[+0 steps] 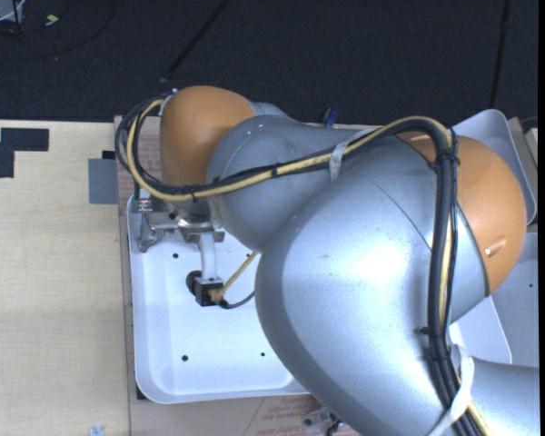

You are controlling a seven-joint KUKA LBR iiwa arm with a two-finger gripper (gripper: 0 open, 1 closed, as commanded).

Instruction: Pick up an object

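My grey arm with its orange band (pixel 200 130) reaches in from the right and covers most of both bins. The gripper (pixel 177 230) hangs below the wrist over the back left part of the left white bin (pixel 191 361), close to the bin's left wall. The arm hides whatever lies under it. On the bare part of the bin floor in front of the gripper I see only small dark holes.
A pale wooden bench top (pixel 45 280) lies left of the bin, with black (pixel 18 148) and grey (pixel 101 180) patches at its back. A strip of the right bin (pixel 518 334) shows past the arm. Brown cardboard (pixel 282 411) sits at the front edge.
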